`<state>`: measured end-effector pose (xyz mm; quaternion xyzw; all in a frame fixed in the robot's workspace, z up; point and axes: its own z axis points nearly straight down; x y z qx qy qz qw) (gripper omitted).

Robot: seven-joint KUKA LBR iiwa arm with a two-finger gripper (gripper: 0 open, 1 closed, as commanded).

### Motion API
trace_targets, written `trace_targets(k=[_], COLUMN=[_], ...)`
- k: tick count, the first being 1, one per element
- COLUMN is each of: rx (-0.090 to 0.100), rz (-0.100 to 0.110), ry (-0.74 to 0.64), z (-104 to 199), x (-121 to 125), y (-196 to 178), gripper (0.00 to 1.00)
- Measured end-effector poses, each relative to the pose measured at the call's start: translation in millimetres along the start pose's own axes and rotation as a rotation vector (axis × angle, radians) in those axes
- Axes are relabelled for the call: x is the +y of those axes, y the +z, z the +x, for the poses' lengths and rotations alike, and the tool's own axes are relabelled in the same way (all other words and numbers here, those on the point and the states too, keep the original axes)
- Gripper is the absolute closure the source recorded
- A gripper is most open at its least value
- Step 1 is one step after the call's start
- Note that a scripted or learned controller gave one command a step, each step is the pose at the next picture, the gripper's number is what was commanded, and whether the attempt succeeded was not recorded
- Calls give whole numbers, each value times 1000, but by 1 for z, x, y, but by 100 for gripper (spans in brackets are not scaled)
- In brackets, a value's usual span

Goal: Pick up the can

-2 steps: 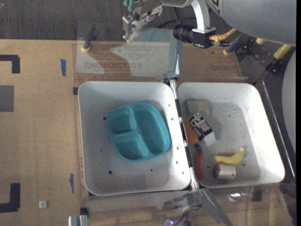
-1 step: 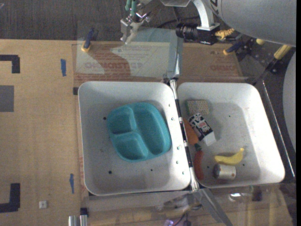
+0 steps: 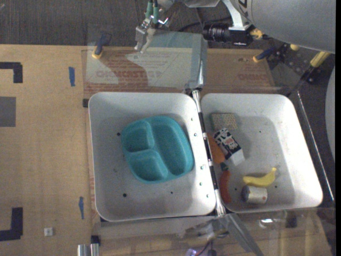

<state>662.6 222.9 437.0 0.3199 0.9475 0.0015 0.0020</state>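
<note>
Silver can lies beside the banana in the right bin. The gripper hangs well away; finger state unclear. Approach comes first: travel over, descend.

Dull metal can, glossy teal plastic tray, matt cardboard bench.

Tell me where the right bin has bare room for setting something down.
In the right bin, the floor is bare along the right wall, above the banana and can. It is crowded along the left wall: sponge, milk carton, carrot.
</note>
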Motion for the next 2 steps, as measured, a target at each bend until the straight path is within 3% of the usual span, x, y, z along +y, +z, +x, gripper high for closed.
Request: trace_targets(k=[2], rx=[0], rz=[0], ry=[-220], z=[7], x=[1], y=[0], gripper=[100])
